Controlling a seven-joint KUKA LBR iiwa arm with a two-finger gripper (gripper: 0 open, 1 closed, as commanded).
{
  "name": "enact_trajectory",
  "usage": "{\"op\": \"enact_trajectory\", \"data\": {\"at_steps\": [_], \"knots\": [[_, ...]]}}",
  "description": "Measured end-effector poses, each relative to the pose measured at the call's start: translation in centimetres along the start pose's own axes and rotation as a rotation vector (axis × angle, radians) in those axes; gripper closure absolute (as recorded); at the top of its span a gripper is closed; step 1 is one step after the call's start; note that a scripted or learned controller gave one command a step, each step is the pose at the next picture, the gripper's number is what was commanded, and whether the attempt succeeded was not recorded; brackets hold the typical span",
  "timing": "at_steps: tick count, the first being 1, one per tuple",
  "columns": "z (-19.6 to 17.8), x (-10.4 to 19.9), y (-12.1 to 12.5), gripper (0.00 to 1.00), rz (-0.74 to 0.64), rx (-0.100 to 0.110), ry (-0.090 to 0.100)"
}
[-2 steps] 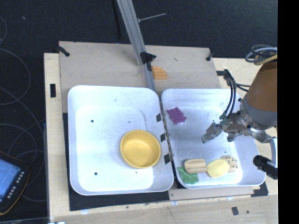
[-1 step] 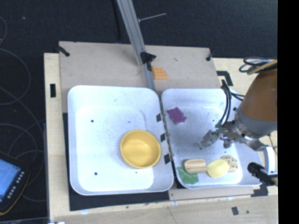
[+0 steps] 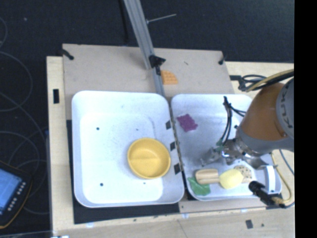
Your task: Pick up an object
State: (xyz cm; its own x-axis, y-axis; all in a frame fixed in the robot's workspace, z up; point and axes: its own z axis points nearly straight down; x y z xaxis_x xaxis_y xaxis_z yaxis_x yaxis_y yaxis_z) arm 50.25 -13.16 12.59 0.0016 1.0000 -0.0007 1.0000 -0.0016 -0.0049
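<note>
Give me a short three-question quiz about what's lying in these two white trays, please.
1. True or false: the yellow bowl sits in the left bin.
2. Which lies nearest the gripper? A) purple piece B) tan block C) yellow bowl
3. Fill in: the pale yellow lump rests in the right bin, touching the ____ block.

Key: 1 true; 2 B; 3 tan.

grey metal rail [image 3: 140,29] (slanting over the bench), orange tag [image 3: 169,78], handheld screen [image 3: 10,191] at left edge
</note>
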Motion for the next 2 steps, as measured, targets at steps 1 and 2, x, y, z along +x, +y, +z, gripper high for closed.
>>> {"op": "enact_trajectory", "data": {"at_steps": [1,2], "knots": [[-1.4,0.0,0.3,1.0,0.004,-0.01,0.001],[-7.6,-0.7,0.8,1.0,-0.005,-0.013,-0.002]]}}
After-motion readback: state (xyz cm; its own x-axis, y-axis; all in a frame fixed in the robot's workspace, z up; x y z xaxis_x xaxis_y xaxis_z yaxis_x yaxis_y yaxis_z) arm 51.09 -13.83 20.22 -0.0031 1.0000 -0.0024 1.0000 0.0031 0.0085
